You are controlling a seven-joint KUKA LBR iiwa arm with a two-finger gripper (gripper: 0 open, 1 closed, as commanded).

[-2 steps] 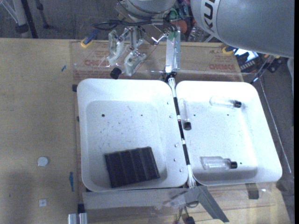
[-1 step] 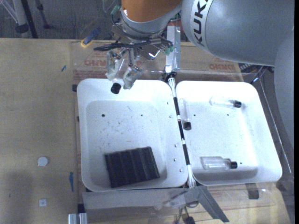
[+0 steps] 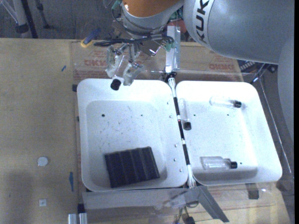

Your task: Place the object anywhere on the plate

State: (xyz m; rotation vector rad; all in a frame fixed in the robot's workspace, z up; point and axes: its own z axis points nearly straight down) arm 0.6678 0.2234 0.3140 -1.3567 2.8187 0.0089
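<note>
Currently clear vial [image 3: 120, 73], black cap, between fingers [image 3: 112, 64].

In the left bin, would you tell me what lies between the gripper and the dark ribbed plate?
Only bare white bin floor with small dark specks, seen in the camera view: the gripper hangs over the far rim, the plate lies near the front wall.

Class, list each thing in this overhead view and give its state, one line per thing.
Gripper: above the left bin's far rim, shut on a clear vial.
Clear vial: held, black cap down.
Dark plate: flat in left bin, bare.
Three vials: lying in right bin.
</note>
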